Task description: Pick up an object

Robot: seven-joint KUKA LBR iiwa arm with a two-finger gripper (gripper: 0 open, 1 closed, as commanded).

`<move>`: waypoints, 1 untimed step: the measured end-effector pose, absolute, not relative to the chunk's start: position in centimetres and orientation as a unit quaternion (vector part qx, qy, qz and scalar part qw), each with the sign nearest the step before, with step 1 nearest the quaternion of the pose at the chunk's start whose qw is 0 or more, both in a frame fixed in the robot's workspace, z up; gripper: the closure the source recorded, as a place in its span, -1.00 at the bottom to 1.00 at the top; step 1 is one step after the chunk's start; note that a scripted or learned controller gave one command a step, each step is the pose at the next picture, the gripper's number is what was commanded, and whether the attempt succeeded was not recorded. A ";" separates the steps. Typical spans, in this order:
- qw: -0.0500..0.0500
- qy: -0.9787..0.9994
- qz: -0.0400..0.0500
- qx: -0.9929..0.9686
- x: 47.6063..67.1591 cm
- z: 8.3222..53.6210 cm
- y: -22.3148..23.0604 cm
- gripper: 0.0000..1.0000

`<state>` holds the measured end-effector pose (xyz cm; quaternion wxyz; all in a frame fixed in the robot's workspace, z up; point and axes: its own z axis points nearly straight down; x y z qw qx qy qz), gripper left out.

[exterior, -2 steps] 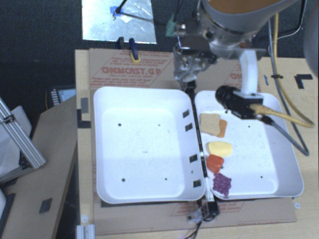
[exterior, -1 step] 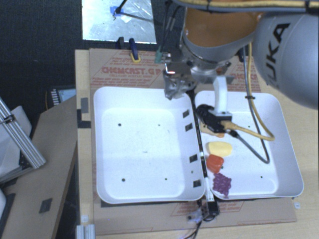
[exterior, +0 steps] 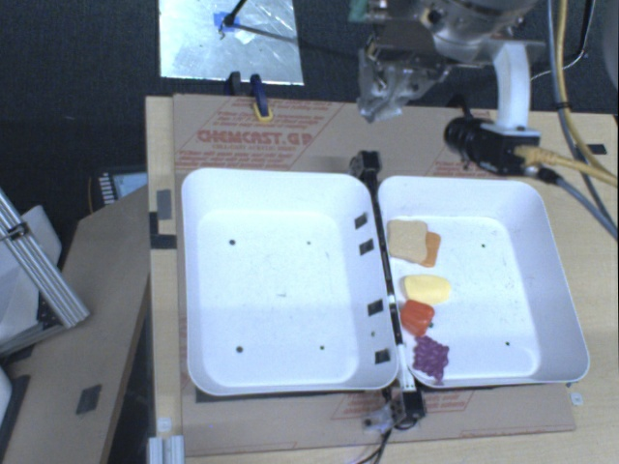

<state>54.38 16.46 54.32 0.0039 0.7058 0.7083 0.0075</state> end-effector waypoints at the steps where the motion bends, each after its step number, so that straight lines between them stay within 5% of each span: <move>1: -0.003 0.709 -0.005 0.705 54.1 34.7 20.0 1.00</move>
